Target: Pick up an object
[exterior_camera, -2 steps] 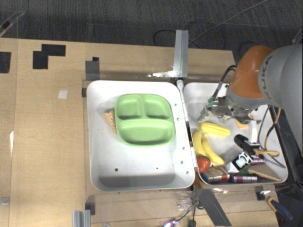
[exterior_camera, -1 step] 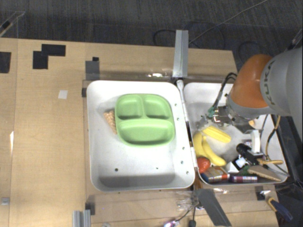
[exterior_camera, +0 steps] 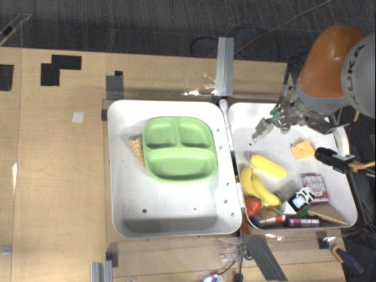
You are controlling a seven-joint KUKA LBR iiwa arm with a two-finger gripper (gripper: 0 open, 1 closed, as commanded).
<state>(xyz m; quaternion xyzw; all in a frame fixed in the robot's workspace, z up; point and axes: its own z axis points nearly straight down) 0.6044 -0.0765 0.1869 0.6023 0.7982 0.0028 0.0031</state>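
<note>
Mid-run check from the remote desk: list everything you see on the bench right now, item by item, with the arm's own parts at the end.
Shallow white plastic bins: two, white, side by side on the wooden bench.
Green three-compartment plastic tray: one, green, left bin.
Tan textured block: one, tan, left bin, partly under the tray's left edge.
Yellow toy bananas: about three, yellow, right bin, left-centre.
Small red round fruit: one, red, right bin, front-left corner.
Yellow cheese wedge: one, yellow, right bin, right of centre.
Small printed card box: one, pink and white, right bin, right side.
Marker pens: a few, mixed colours, along the right bin's front wall.
Pincer: one, grey, over the right bin's back.
</note>
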